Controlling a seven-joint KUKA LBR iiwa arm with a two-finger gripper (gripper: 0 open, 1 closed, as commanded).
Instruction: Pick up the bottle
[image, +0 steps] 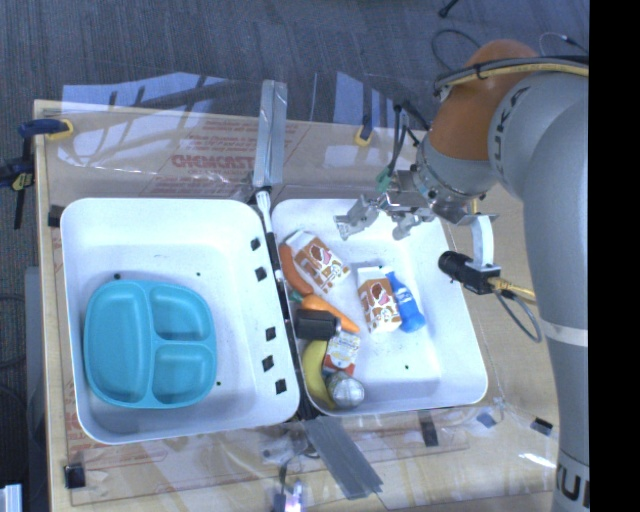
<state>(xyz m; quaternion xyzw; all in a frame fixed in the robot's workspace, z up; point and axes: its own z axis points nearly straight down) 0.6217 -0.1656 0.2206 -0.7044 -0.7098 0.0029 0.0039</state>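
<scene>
The bottle (342, 372) is lying in the right bin (455, 375), against the near end of the divider wall between the two bins. It is a small thing with a silvery rounded cap end pointing toward the near rim and a pale label with red and orange marks too small to read. A yellow banana (314, 372) is lying just beside it on the divider side, and a black block (313, 324) and an orange carrot (332, 312) are sitting just beyond it. Further from the bottle, two brown-and-white cartons (378, 303) and a blue packet (405, 302) are resting mid-bin; their print is not legible. The gripper (378, 219) is hanging over the far rim of the same bin, well apart from the bottle, its two fingers spread and holding nothing. Faint red lettering is showing on the counter (200, 155) behind the bins, unreadable.
</scene>
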